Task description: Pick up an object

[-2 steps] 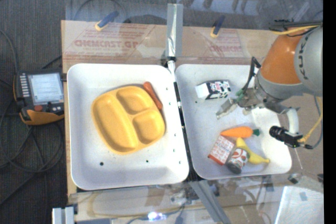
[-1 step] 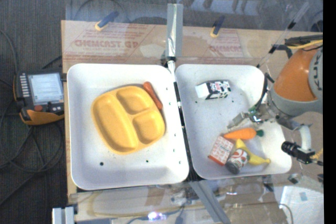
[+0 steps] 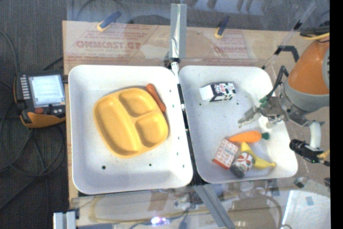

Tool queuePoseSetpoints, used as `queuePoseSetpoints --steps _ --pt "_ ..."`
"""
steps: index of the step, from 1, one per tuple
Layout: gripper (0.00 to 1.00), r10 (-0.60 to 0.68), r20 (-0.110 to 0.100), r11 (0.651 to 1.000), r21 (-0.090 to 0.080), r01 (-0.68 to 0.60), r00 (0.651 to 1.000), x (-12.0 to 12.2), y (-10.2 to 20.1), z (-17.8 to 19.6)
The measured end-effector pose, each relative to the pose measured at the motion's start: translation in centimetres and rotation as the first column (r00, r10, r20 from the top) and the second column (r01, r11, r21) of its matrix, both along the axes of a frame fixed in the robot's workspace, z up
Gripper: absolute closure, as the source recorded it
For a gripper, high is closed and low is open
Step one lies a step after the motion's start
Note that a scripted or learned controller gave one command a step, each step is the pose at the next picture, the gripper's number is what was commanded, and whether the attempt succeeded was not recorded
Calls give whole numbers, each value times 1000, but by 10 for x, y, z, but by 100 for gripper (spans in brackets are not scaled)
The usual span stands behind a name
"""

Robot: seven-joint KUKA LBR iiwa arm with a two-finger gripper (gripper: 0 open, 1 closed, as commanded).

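The right bin (image 3: 203, 115) holds several small objects. A black and white carton (image 3: 218, 91) lies near its far side. An orange toy carrot (image 3: 245, 137) with a green tip lies at mid-right. Closer to the front sit a red and white box (image 3: 226, 153), a small can (image 3: 242, 164) and a yellow banana (image 3: 263, 163). My gripper (image 3: 250, 115) hangs over the bin's right half, just above and beyond the carrot, pointing left. It is open with nothing between its fingers.
The left bin (image 3: 86, 169) holds a yellow compartment tray (image 3: 132, 119) with an orange stick-shaped piece (image 3: 156, 97) at its far right edge. A raised divider (image 3: 182, 110) separates the bins. A handheld controller (image 3: 40, 96) lies off the bench at left.
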State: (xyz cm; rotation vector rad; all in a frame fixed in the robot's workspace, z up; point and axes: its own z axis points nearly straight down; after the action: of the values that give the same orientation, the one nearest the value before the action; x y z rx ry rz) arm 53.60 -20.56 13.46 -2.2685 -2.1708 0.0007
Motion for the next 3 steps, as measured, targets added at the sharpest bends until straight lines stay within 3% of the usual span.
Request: queuePoseSetpoints --steps 1,2,3 --pt "0 53 9 999 -4 -53 999 -31 12 -42" --pt "0 245 0 970 2 -245 970 -23 -16 -18" --pt "0 295 12 955 5 -295 955 -16 -10 -42"
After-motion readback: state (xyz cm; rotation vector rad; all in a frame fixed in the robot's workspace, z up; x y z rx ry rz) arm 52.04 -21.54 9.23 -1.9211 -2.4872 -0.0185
